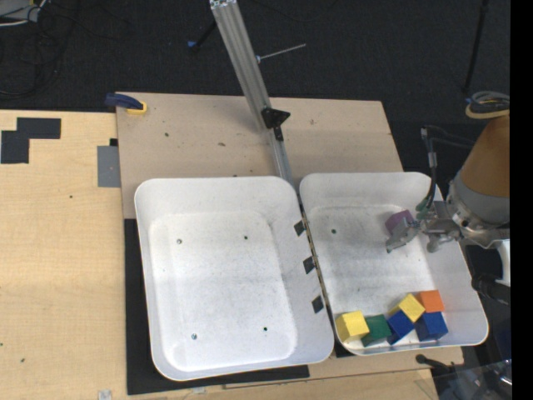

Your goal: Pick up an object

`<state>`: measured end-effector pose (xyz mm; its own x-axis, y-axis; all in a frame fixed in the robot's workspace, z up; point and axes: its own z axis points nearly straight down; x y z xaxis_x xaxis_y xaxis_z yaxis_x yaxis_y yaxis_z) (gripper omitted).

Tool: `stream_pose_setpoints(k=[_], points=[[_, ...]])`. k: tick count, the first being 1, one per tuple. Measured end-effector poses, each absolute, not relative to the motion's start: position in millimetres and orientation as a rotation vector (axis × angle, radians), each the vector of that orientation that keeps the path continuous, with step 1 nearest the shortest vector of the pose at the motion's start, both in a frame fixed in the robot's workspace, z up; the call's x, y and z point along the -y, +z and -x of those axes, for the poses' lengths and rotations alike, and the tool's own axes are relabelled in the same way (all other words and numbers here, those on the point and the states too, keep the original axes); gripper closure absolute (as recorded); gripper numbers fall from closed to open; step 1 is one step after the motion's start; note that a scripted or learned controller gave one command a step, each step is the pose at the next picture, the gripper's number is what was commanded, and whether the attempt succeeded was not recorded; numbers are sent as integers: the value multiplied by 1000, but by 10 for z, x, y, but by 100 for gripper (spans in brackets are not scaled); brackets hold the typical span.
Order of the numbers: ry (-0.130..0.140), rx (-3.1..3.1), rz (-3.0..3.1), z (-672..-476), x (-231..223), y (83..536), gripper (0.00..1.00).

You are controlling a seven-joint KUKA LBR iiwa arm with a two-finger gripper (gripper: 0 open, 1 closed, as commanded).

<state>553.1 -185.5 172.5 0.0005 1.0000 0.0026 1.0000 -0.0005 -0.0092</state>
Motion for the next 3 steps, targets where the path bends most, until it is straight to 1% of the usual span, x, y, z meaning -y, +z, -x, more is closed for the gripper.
stream_pose_setpoints(k=[1, 2, 3], points=[[7, 2214, 2217, -5558, 1897, 1103, 0], [1, 2215, 2224, -5563, 1892, 915, 0], [1, 2209, 2230, -5560, 1900, 1017, 100]])
